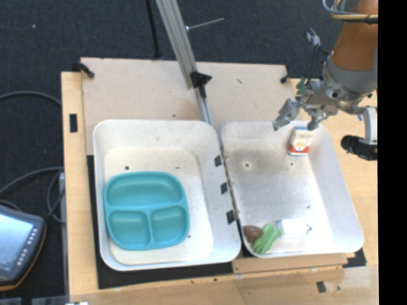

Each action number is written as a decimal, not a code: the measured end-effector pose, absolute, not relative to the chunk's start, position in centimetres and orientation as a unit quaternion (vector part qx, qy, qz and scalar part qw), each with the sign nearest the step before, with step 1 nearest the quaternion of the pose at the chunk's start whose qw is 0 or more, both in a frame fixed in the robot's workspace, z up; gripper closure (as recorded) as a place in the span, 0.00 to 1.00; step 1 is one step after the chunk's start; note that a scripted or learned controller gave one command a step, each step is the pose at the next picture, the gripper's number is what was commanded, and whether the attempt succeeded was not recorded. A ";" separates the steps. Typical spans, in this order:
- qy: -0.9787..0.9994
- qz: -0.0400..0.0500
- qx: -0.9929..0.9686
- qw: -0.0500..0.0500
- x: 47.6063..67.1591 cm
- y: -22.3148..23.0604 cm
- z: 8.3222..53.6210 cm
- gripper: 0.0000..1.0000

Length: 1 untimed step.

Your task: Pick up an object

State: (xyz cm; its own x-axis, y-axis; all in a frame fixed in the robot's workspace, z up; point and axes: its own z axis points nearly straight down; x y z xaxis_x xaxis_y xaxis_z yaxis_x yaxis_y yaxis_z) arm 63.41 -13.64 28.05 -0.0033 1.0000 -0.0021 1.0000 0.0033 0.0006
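A small white carton with a red-orange lower part [299,141] lies in the right bin [331,189], near its far right corner and close to the far rim. Its printing is too small to read. The tool [299,114] hangs above that rim, just left of and beyond the carton, with two grey fingers spread apart: one finger [284,115] angles out to the left, the other sits over the carton's top edge. Nothing is seen between them, and whether the nearer finger touches the carton cannot be told. The arm [353,49], grey with its orange band, comes in from the right and is cut off by the frame's edge.

In the near corner of the same bin lie a green, pod-like thing [269,238], a dark brown rounded thing [252,232] touching its left end, and a pale whitish piece [294,227] just to its right that blends into the bin floor; none can be identified with certainty. The middle of the right bin is open floor, smudged grey.

The left bin [206,170] holds a teal divided tray [147,210] toward its near left side, with bare floor along its far and right sides. A slanted metal rail [180,40] crosses the table [140,88] behind the bins.
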 end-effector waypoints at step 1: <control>0.709 0.000 0.705 0.002 63.5 -13.7 29.2 1.00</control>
State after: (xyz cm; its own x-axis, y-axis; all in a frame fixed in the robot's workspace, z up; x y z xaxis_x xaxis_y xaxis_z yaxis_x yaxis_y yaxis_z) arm 63.48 -13.70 29.20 -0.0067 1.0000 -0.0033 1.0000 0.0067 0.0033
